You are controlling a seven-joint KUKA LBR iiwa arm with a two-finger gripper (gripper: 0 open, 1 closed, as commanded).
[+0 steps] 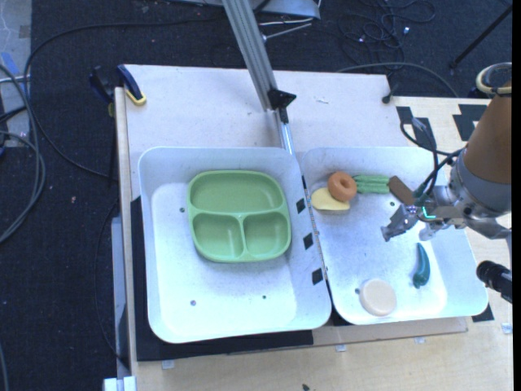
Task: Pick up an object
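Reaching in low over the right bin, the gripper hung with fingers spread and nothing between them, among one doughnut, one banana slice, one green bean, one teal pepper and one pale disc, while one green divided plate lay in the left bin.

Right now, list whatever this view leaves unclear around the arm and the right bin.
- Gripper: too small and dark to tell whether it grips anything.
- Arm: cut off by the right edge.
- Brown object: partly behind cables; identity unclear.
- Green stick: its left end sits behind the orange ring.
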